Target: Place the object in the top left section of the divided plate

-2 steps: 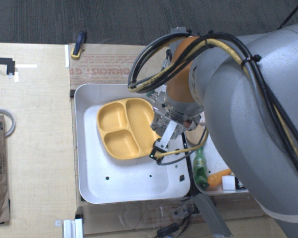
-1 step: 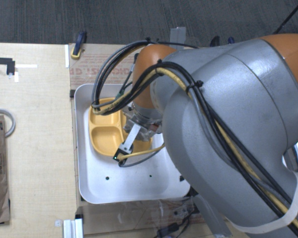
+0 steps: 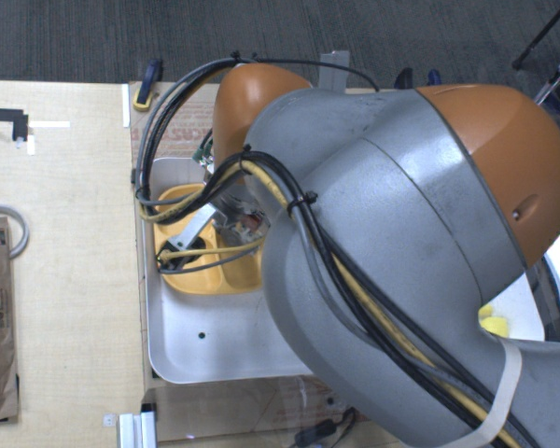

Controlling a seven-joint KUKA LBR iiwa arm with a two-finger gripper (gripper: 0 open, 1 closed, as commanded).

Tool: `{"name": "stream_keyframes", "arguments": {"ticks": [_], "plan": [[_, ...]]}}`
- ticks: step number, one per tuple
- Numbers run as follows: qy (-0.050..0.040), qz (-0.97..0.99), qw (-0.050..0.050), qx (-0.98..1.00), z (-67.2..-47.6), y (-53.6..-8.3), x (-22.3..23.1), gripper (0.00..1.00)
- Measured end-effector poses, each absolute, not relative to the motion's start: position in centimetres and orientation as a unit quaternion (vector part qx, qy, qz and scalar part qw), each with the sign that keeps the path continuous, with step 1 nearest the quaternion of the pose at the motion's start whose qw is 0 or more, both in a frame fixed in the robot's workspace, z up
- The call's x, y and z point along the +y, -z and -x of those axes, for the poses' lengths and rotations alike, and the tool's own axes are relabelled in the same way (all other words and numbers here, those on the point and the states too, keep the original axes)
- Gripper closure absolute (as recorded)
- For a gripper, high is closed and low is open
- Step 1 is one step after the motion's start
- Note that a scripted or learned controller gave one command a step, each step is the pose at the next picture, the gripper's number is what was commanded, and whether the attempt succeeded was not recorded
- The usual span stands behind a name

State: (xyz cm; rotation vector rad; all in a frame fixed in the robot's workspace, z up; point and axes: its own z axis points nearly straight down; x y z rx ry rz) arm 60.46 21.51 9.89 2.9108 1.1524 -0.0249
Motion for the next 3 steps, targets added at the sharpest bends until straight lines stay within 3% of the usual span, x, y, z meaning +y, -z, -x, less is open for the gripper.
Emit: {"name": "stream_keyframes", "arguments": {"ticks": [1,2,3], "plan": [[0.0033,-0.984,0.002,0.178,-64.3,-10.5,22.6,1.00],[0.0011,-0.994,0.001,0.106,-65.2,-9.6,22.6,1.00],[0.0019,-0.994,-0.006,0.106,-64.9,-9.4,14.9,1.00]]}}
